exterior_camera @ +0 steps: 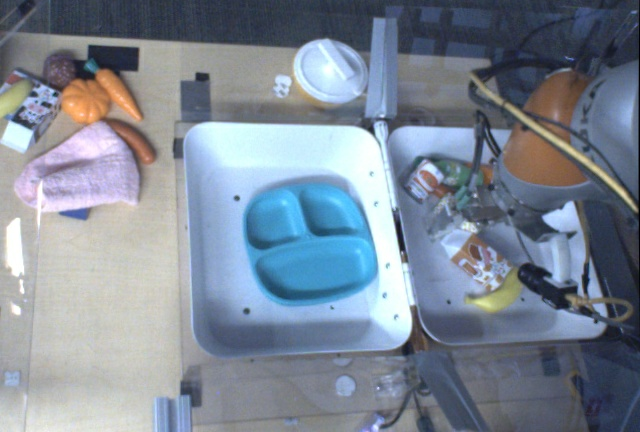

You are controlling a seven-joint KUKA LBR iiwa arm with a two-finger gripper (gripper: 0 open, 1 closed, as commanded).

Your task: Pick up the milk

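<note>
White right-hand bin (440,320) holds what looks like your small orange-and-white milk carton (428,178) at its far left, just beside the gripper (470,205), so you're still approaching; whether it's released or clenched I cannot tell, so centre first.

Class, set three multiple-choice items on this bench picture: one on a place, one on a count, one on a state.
1. Where does the blue divided tray lie?
A. left bin
B. right bin
C. bare bench

2. How many compartments does the tray have?
A. two
B. three
C. five

3. How does the banana lie?
A. flat in the right bin
B. on the pink cloth
C. on the tray

Answers: 1 A, the tray sits inside the left bin. 2 B, two small hollows above one long one. 3 A, it rests on that bin's floor beside a packet.
</note>
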